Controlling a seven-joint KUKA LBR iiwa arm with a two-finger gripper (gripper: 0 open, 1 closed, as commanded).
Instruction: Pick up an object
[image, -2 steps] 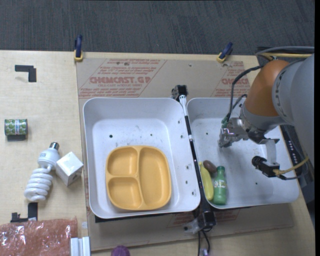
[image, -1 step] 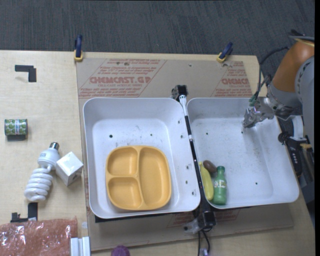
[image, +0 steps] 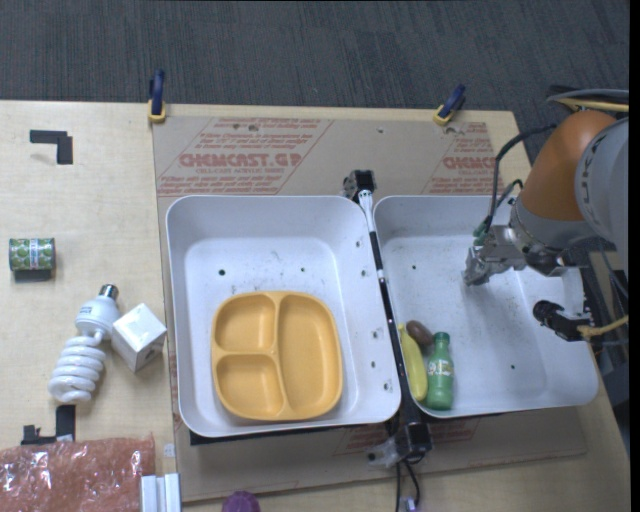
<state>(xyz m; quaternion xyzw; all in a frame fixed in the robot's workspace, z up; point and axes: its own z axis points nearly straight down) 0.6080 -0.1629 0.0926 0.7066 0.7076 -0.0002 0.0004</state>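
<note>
My gripper (image: 478, 268) hangs over the upper middle of the right bin (image: 520, 385), above bare white floor. Three objects lie bunched at that bin's lower left corner. One is a small green bottle (image: 439, 372) with a pale label. To its left, a yellow banana-shaped piece (image: 412, 365) rests against the bin wall. A small brown object (image: 418, 332) sits just above both. They are well below and to the left of the gripper, and nothing shows in its grasp. A yellow divided plate (image: 277, 355) lies in the left bin (image: 200, 260).
Left of the bins, on the bench, lie a spiral light bulb (image: 82, 350), a white cube (image: 139, 336), a green can (image: 32, 256) and a pink bag (image: 75, 475). Blue clamps (image: 157, 95) hold the board's far edge. A black hinge strip (image: 375, 260) runs between the bins.
</note>
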